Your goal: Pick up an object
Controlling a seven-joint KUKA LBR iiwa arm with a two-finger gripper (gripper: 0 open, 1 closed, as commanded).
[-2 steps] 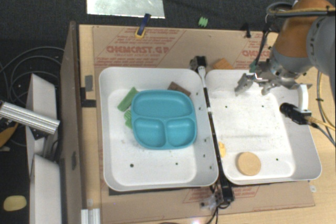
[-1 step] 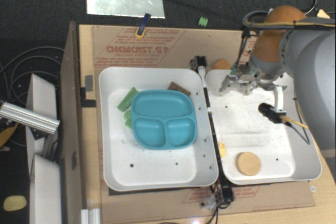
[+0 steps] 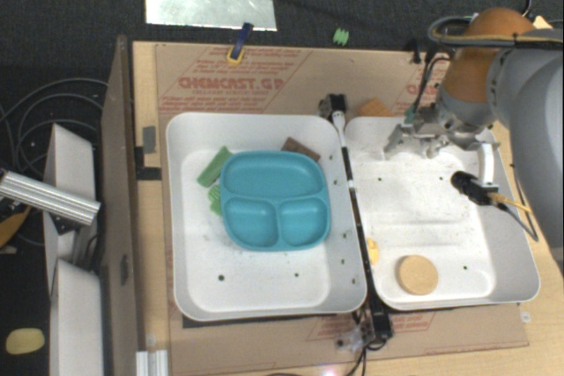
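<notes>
The grey gripper (image 3: 421, 136) hangs over the far end of the right bin (image 3: 507, 277), and from this slant it cannot be told whether it is spread or closed. Well nearer the camera than the gripper, in the same bin, lies a tan round disc (image 3: 417, 274), near a yellow scrap (image 3: 372, 253) too small to identify. In the left bin (image 3: 189, 277), a blue divided tray (image 3: 273, 198) partly hides a green piece (image 3: 212, 167) and a brown piece (image 3: 302, 148).
</notes>
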